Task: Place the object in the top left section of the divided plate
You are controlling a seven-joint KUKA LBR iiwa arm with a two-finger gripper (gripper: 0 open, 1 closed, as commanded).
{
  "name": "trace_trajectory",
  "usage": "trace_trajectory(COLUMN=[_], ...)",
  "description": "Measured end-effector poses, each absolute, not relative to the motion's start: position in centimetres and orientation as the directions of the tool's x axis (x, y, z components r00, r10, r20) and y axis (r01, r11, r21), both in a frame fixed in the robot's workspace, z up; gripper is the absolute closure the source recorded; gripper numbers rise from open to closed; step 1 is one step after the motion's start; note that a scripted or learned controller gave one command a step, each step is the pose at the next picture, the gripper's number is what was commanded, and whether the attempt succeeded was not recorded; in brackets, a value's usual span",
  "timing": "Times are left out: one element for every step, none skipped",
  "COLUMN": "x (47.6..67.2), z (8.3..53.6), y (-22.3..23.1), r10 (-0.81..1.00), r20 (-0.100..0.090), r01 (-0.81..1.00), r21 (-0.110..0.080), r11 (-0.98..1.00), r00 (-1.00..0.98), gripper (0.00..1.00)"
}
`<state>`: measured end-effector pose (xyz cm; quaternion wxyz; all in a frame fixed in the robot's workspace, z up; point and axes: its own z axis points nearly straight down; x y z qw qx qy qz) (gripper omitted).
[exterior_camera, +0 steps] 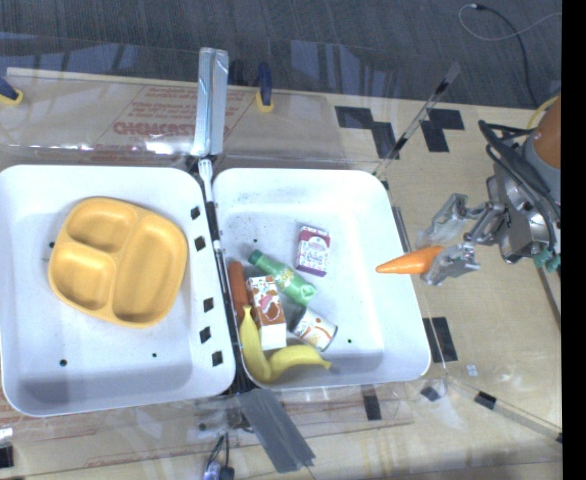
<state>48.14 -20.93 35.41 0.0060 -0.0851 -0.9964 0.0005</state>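
An orange carrot hangs over the right rim of the right bin, its tip pointing left. My gripper is shut on its thick right end, with the grey fingers above and below it. The yellow divided plate lies in the left bin, far to the left of the gripper. All of the plate's sections are bare, including the top left one.
The right bin holds a maroon carton, a green bottle, a red-and-white box, a sausage, a small packet and a banana. A metal divider stands between the bins at the back.
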Motion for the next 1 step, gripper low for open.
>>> trace_trajectory(x=[48.14], z=[35.42], y=[-20.92], r10=[0.169], r20=[0.012], r01=[0.169], r21=[-0.002], r11=[0.986], r00=[-0.985], gripper=[0.0])
